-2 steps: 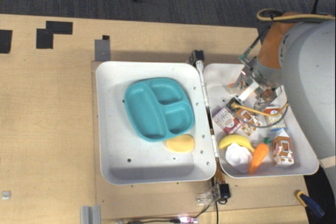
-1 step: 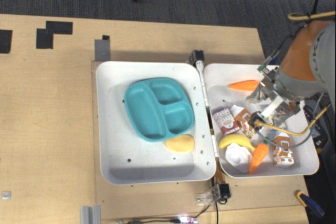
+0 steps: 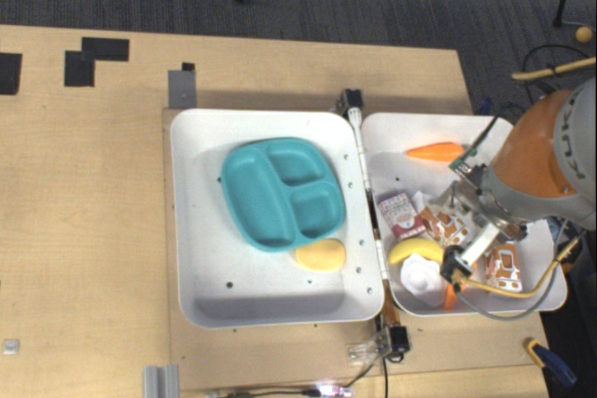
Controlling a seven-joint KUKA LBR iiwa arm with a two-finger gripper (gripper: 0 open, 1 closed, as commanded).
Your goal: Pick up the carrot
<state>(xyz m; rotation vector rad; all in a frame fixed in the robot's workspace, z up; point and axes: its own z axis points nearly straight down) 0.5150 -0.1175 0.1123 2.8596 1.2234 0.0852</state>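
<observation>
Orange tapered carrot (image 3: 435, 150) lies at the far end of the right white bin (image 3: 390, 130), bare, tip pointing to the left bin (image 3: 187, 200). Gripper (image 3: 454, 199) hangs low over the right bin's middle, above red-and-white printed packets (image 3: 399, 212), near the carrot but apart from it. Grasp state cannot be told from this angle. Left bin holds a teal divided plastic plate (image 3: 280, 191) and a yellow rounded object (image 3: 320, 254).

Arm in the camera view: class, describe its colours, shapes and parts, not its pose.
The arm is thick and rounded, with a grey shell. A broad orange band wraps it above the wrist, and a grey collar follows below that. At its end sits the tool, a smaller, angular assembly of bare silver-grey metal. No markings can be read on it.
</observation>
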